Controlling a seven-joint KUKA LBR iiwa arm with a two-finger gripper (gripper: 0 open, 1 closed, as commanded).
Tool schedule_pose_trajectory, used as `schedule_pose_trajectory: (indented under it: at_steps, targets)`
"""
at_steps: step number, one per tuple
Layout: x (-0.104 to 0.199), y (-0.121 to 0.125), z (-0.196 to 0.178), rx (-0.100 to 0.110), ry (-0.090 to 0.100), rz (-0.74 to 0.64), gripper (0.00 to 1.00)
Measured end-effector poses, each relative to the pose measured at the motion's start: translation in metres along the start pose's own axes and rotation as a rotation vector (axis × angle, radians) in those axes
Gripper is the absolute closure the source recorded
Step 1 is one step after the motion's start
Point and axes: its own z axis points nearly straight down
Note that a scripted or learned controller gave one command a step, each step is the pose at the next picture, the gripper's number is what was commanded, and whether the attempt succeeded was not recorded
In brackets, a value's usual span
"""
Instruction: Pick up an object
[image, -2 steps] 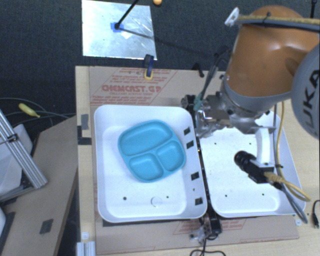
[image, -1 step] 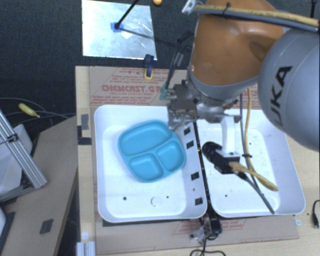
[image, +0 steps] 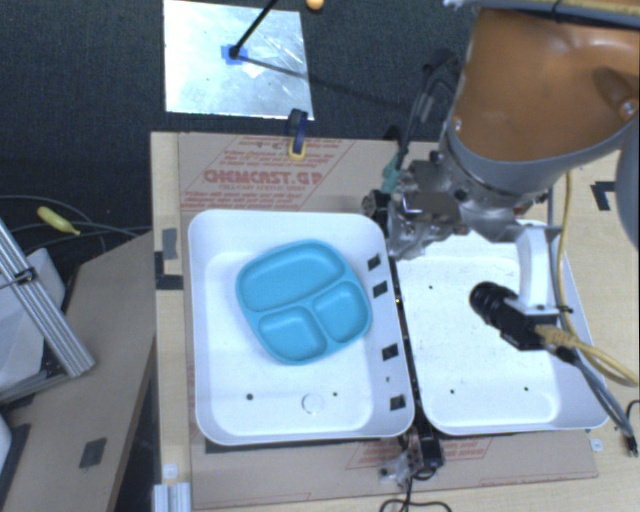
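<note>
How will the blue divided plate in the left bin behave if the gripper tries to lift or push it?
The blue divided plate looks like rigid moulded plastic, so probably stiff and light. It lies flat and low on the left bin floor, so its rim may be hard to pinch. On that smooth white surface, a push would likely slide it, not tip it.

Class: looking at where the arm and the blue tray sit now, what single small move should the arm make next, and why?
Probably shift the gripper left, toward the blue tray. The tray lies flat in the left bin, while the gripper hovers near the bins' shared edge at the back, not yet over the tray.
</note>
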Motion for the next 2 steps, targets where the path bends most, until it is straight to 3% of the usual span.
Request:
schedule_pose_trajectory:
  at_steps: [1, 2]
  targets:
    - [-0.066, 0.000, 0.061, 0.007, -0.003, 0.006, 1.00]
    - [-0.014, 0.001, 0.015, -0.002, 0.001, -0.008, 1.00]
